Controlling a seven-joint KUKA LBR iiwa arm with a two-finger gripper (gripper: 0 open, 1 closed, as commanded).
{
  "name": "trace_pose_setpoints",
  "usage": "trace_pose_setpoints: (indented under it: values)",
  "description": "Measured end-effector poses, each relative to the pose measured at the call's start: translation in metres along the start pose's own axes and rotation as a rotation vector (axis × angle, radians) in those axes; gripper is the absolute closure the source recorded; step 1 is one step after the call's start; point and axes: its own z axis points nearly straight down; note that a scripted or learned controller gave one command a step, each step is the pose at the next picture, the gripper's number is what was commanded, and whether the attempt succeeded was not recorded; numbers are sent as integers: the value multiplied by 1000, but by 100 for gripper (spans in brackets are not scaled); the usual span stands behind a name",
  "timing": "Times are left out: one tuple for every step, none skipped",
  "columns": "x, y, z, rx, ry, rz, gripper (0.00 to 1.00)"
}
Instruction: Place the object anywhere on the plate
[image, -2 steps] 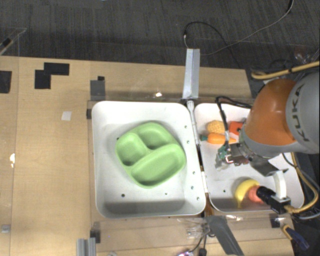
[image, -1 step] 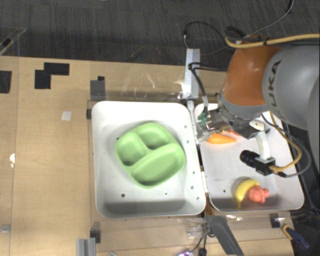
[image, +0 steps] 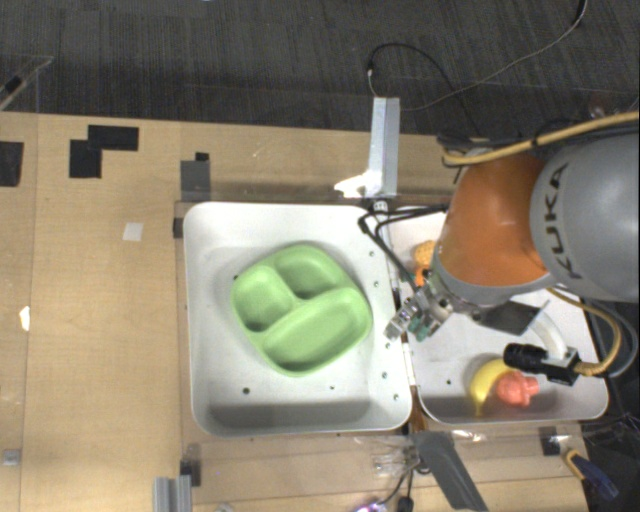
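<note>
The green three-compartment plastic plate (image: 300, 308) lies tilted in the left white bin (image: 215, 400), near its centre. The grey arm with orange band (image: 495, 235) enters from 3 o'clock and covers most of the right white bin (image: 590, 400). The gripper (image: 416, 318) sits over the wall between the two bins, at 3 o'clock of the plate (state of the fingers: cannot be told). A yellow rounded object (image: 487, 378) and a pink-red object (image: 516, 390) lie touching at 5 o'clock of the gripper. The wooden table (image: 90, 330) carries both bins.
</note>
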Motion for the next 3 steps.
trace_pose_setpoints:
  values:
    - [-3, -24, -1, -1, -1, -309, 100]
    - [40, 67, -23, -2, -1, -428, 100]
    - [65, 74, -18, -2, -2, -535, 100]
